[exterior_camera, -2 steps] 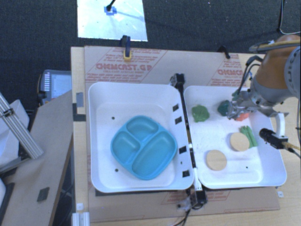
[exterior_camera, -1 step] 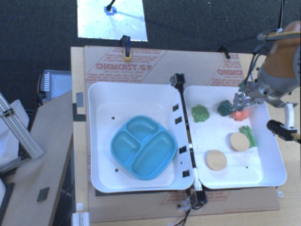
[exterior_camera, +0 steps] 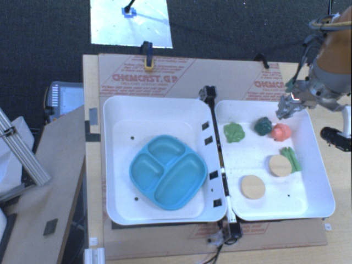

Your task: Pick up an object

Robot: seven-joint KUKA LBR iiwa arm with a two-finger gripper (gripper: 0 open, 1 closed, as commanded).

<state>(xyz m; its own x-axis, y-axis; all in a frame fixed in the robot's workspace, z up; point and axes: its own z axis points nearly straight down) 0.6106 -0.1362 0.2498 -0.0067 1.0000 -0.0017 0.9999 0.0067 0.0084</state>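
— Well, where is the claw (exterior_camera: 286, 110) right now?

— Above the far edge of the right bin (exterior_camera: 316, 147), just beyond the pink piece (exterior_camera: 281, 132). Whether it is apart or together I cannot tell, and nothing shows between its tips.

— And what lies around the pink piece?

— A dark teal lump (exterior_camera: 263, 126) touches it on the side toward the blue plate (exterior_camera: 168, 171). Further that way lies a green leafy piece (exterior_camera: 234, 132). Nearer the camera from the pink piece sit a tan slice (exterior_camera: 279, 166) with a green stalk (exterior_camera: 291, 159) against it, and nearer still a round tan disc (exterior_camera: 253, 187).

— The blue plate?

— It lies alone in the left bin (exterior_camera: 118, 120), well apart from the pink piece. Both bins rest on the worktop (exterior_camera: 181, 76).
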